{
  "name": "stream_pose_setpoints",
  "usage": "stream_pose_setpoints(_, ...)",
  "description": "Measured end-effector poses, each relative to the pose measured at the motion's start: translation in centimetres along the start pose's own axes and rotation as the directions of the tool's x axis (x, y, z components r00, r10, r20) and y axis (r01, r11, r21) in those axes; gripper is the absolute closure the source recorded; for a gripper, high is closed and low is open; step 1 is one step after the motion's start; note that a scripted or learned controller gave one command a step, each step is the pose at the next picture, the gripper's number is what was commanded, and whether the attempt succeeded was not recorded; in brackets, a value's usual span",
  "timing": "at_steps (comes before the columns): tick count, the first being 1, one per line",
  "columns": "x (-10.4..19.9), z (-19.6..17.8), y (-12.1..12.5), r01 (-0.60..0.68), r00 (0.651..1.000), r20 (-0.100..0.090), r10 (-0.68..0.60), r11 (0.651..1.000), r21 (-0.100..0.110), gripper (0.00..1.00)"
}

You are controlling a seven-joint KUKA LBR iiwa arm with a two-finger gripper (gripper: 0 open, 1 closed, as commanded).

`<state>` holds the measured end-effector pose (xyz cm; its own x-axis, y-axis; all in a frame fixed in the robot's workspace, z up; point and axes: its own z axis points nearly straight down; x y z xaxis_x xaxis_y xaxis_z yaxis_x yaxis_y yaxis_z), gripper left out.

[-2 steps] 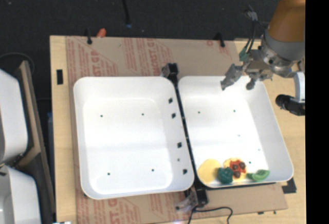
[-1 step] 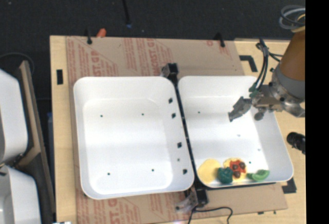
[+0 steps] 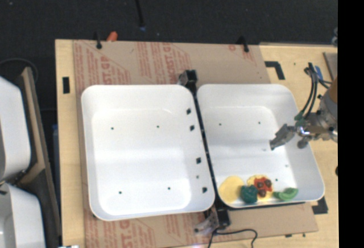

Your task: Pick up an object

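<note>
1. Bench [image 3: 142, 62]: carries two white bins side by side, the left bin [image 3: 142, 147] and the right bin [image 3: 250, 122].
2. Gripper [image 3: 282, 137]: enters from the right, over the right bin's right side. Whether it is open or closed cannot be told. Nothing visible in it.
3. Objects: clustered along the right bin's near edge, well apart from the gripper. Yellow disc [image 3: 230, 187], teal piece [image 3: 248, 194], red-yellow item [image 3: 261, 184], green piece [image 3: 287, 193].
</note>
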<state>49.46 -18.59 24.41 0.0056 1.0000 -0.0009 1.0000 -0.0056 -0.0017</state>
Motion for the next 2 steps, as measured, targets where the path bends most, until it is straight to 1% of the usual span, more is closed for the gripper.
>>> stream_pose_setpoints(1,-3.9,14.7,0.8,0.008,1.000,-0.006,-0.008,1.000,0.005,0.00)
stream_pose_setpoints(2,-3.9,14.3,6.0,0.009,1.000,-0.003,-0.009,1.000,-0.003,0.00)
